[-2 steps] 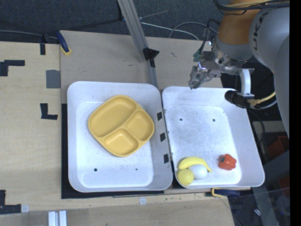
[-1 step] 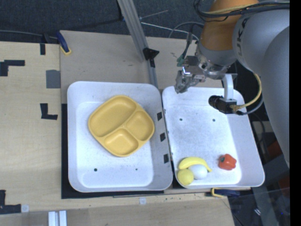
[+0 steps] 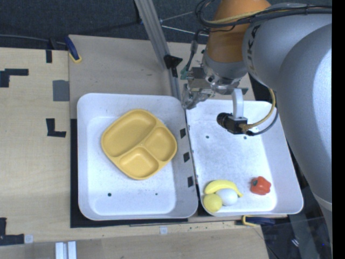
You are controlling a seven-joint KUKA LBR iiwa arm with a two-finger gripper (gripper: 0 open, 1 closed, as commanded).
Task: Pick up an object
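A: Start at the near edge. What lies in the right bin (image 3: 269, 144)?

B: A cluster in its near left corner: a yellow banana (image 3: 221, 186) curved over a white egg-shaped piece (image 3: 230, 197), with a yellow lemon-like fruit (image 3: 212, 202) touching both. A red pepper-like toy (image 3: 260, 185) sits apart, to the right of them.

A: And the left bin (image 3: 89, 144)?

B: A yellow divided plate (image 3: 139, 143), three compartments, lying flat in the middle.

A: Where is the gripper (image 3: 195, 95)?

B: At the far end, over the far left corner of the right bin, close to the divide between the bins. Nothing sits between its fingers; whether they are apart or together, I cannot tell from this angle.

A: So which step is this?

B: The approach, I judge. Nothing is picked yet.

A: The next move?

B: Choosing a target and travelling toward the near side. The red piece stands alone, so it looks the cleaner grasp; the cluster risks nudging neighbours.
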